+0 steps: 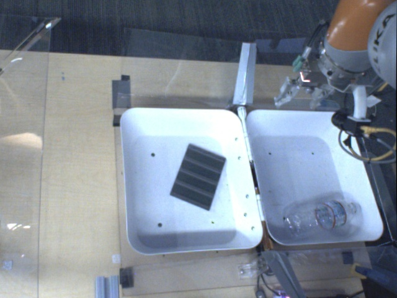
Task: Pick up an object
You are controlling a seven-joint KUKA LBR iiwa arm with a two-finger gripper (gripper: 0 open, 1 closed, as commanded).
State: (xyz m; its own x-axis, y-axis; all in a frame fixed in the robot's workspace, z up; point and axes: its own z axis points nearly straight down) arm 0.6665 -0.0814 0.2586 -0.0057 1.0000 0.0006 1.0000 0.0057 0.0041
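White plastic makes up the two shallow bins sitting side by side on the pale wooden bench (68, 185), the left bin (139, 228) and the right bin (273, 129) meeting at a narrow seam near the middle of the view. In the left bin lies a dark grey ribbed rectangular block (198, 176), flat on the floor of the bin, turned at a slant so its long side runs from upper right to lower left, well apart from every wall. In the right bin a clear plastic bottle (321, 216) lies on its side near the front wall, its length running roughly left to right, close to the bin's lower right corner. The grey arm with its orange band (353, 17) comes in from the upper right, and its two-finger gripper (299, 92) hangs above the bench just behind the back rim of the right bin, near that bin's upper left corner. The fingers spread apart with nothing between them. The gripper is well apart from both the bottle and the ribbed block. A black cable (356, 135) loops beside the arm over the right bin's right edge.
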